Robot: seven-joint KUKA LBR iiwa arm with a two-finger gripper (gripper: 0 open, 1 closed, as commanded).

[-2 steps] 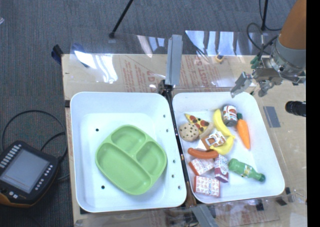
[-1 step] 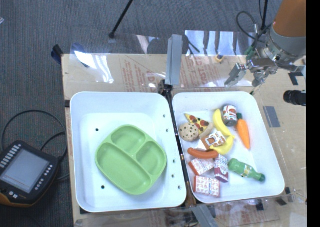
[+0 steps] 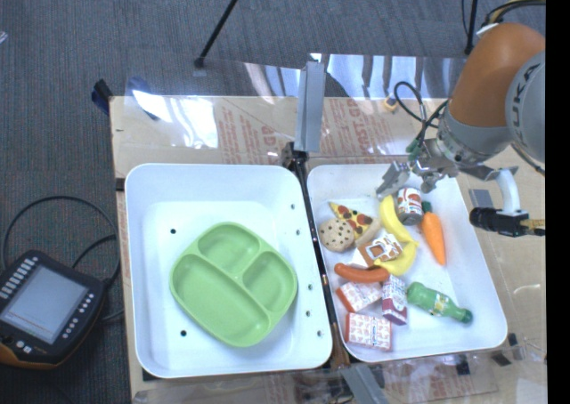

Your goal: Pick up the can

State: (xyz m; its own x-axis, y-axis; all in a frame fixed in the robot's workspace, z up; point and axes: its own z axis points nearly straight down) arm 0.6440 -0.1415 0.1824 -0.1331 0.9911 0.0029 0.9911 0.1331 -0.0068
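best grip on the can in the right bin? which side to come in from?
Probably grip the can across its round body, coming down from above with the fingers closing along the far-near line. It sits near the far end of the right bin, with a banana close on its left and a carrot close on its right, so those sides look crowded.

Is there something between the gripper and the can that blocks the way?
Nothing visible does. The gripper hangs directly above the can at the far end of the right bin. The banana and carrot crowd the can's sides, not its top.
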